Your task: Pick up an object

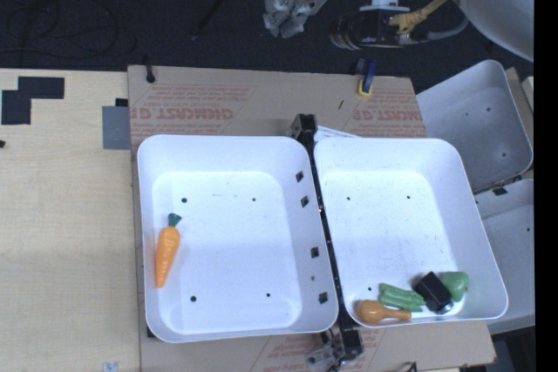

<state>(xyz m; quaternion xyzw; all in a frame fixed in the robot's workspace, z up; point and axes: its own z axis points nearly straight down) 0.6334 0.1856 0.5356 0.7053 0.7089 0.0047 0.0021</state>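
Objects sit at the bins' margins: an orange carrot lies against the left wall of the left bin, while a green pod, a black block, a green piece and an orange gourd-shaped toy crowd the near right corner of the right bin, touching or overlapping one another. Both bin floors lie open across their middles and far sides. Well apart, the gripper hangs above the dark area beyond the bench's far edge, its grip state hard to make out, with nothing visibly between it.
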